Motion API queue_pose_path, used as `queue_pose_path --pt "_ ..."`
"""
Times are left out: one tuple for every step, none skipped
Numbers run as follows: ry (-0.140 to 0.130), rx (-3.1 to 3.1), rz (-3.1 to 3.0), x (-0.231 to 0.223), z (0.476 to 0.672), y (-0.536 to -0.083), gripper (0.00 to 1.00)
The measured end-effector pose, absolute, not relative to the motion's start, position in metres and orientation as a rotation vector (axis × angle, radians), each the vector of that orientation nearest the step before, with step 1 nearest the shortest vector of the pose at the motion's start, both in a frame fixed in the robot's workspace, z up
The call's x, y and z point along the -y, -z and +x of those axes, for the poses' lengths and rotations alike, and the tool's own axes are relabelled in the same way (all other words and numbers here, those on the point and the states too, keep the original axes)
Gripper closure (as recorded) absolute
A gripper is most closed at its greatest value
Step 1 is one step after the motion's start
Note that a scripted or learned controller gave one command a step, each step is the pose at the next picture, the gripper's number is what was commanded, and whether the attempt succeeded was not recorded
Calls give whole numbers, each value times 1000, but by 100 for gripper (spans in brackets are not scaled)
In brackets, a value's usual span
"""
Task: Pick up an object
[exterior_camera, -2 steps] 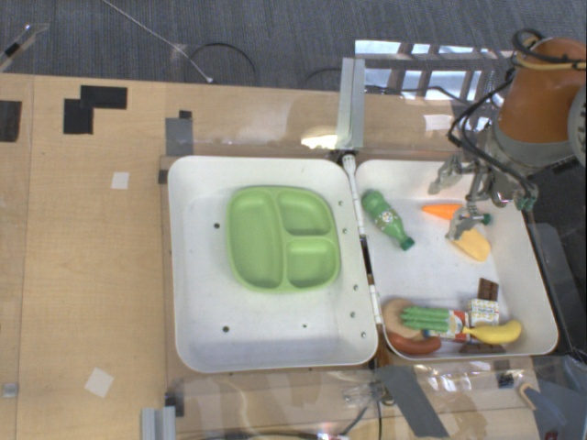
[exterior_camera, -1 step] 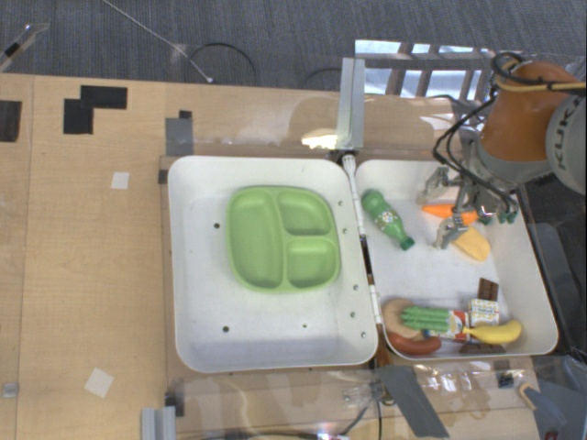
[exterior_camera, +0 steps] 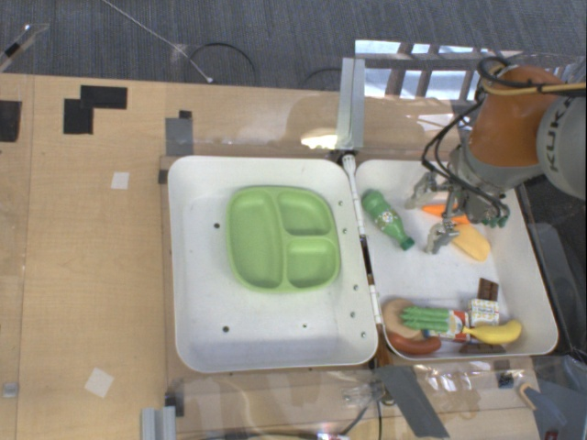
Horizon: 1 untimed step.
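Note:
My gripper (exterior_camera: 438, 216) hangs over the upper middle of the right bin (exterior_camera: 541, 282), fingers spread open with nothing between them. A green bottle (exterior_camera: 386, 218) lies just to its left, apart from the fingers. An orange carrot-like piece (exterior_camera: 438, 211) and a yellow wedge (exterior_camera: 473, 242) lie right under and beside the gripper. Along the bin's front edge sit a green ridged toy (exterior_camera: 427, 319), a banana (exterior_camera: 499, 333), a small brown block (exterior_camera: 487, 290) and a red-brown piece (exterior_camera: 415, 344).
The left bin (exterior_camera: 197, 328) holds a green divided plate (exterior_camera: 281, 237). A metal post (exterior_camera: 349, 108) stands at the back between the bins. Black cables (exterior_camera: 440, 145) trail down beside the wrist. Bare wooden bench lies to the left.

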State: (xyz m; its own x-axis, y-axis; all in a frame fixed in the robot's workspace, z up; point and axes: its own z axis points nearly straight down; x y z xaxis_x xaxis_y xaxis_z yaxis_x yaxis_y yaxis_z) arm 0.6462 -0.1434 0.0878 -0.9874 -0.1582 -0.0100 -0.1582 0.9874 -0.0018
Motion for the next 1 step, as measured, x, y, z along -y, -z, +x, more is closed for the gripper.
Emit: queue_pose_path --pt "7 -3103 -256 142 652 -105 100"
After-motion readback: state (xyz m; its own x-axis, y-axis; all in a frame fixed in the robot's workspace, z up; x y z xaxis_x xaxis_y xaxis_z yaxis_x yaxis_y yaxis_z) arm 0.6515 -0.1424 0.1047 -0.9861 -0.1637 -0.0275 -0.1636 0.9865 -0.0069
